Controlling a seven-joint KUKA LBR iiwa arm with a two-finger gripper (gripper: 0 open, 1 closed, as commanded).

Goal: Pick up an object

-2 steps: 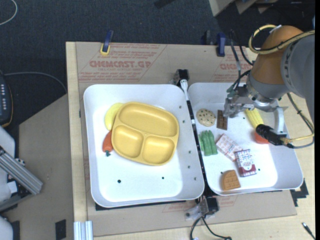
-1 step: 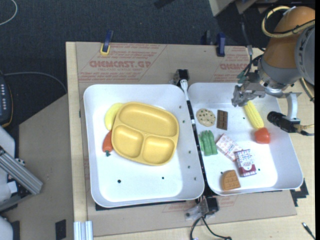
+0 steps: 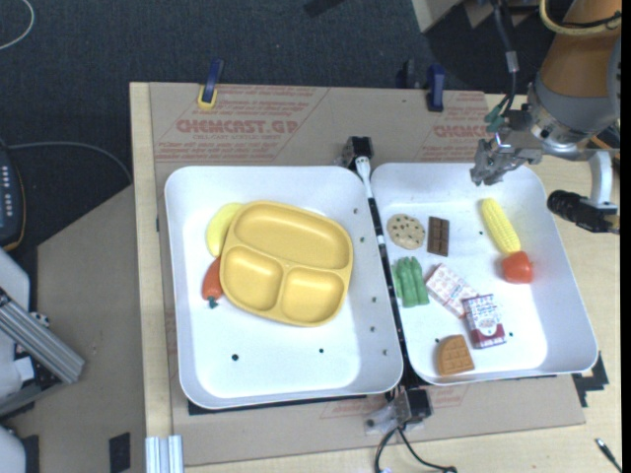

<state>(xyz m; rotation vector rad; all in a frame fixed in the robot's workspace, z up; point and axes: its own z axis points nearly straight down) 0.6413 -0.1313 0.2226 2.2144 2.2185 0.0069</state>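
Red "CHEMCAST GP" lettering runs across the cardboard covering the desk at the frame's top. The gripper hovers over the right bin's upper edge; whether it is apart or together I cannot tell. Just below lies a yellow corn cob.

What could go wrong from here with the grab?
The gripper hovers near the right bin's far rim, so a straight descent may clip it. The nearest item, the corn, is rounded and may roll. The tomato lies just beyond the corn's end and could get nudged.
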